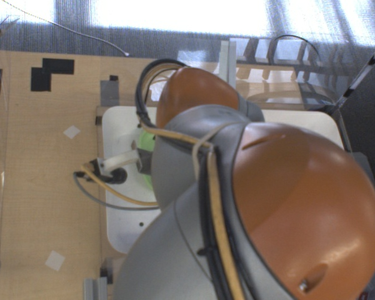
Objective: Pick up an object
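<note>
The arm is nearest, and its grey shell and broad orange dome take up the whole lower right. A yellow cable and a black one run side by side along its casing. A second, smaller orange joint sits further along, where the arm bends down over the left bin.

From where I stand I cannot tell whether the pincer is open or closed.

A green thing lies in that left bin, up against the arm's grey edge. It peeks out in two small patches, the lower one just beneath the first. Whether anything grips it I cannot tell.

Of the right bin, a strip of white rim appears beyond the orange dome.

Both bins rest on a pale wooden desk. A small grey block stands at the left bin's far corner. Two pale square tags lie on the bare wood, well apart.

Further back, black blocky marks are set into the desk surface. Past its far edge a thin wire trails over grey flooring striped with bright light.
</note>
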